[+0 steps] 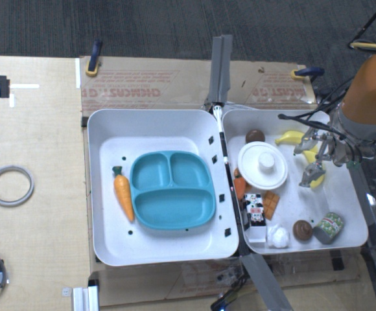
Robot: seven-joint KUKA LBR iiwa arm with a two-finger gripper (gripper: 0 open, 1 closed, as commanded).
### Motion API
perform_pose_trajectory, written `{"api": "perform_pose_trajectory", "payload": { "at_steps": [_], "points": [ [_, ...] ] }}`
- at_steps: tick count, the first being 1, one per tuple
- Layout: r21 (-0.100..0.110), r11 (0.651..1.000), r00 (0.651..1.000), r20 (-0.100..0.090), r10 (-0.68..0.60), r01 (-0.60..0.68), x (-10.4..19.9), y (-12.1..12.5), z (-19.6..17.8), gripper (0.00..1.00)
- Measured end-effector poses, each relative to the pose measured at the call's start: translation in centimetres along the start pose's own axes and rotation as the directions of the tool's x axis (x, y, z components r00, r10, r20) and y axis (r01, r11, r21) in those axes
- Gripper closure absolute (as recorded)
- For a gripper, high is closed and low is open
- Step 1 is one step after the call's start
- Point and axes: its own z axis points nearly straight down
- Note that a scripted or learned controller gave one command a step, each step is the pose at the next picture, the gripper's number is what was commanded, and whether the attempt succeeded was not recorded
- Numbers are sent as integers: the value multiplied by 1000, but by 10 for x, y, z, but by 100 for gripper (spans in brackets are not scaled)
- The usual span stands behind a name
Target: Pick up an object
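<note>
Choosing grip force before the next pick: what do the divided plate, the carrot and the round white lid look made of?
Divided plate: likely hard plastic, smooth matte teal, with evenly moulded compartments.
Carrot: probably a plastic toy, uniform orange with a slight sheen and a neat green top.
Round white lid: plastic or ceramic, I cannot tell which; smooth, glossy white with a central knob.

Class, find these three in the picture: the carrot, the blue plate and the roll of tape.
carrot (124, 196), camera view, middle of its orange body
blue plate (173, 207), camera view, floor of its large compartment
roll of tape (10, 185), camera view, its grey ring
</note>
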Motion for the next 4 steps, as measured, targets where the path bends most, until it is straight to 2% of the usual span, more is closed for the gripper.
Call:
{"api": "perform_pose_trajectory", "payload": {
  "at_steps": [1,2,3,4],
  "points": [
    [-2,999,999,-6,52,-52,7,-11,11,0],
    [0,999,999,0,49,-49,5,-10,0,100],
    [0,999,999,0,49,-49,5,-10,0,0],
    [1,999,999,5,47,-47,3,-10,-10,100]
  ]
}}
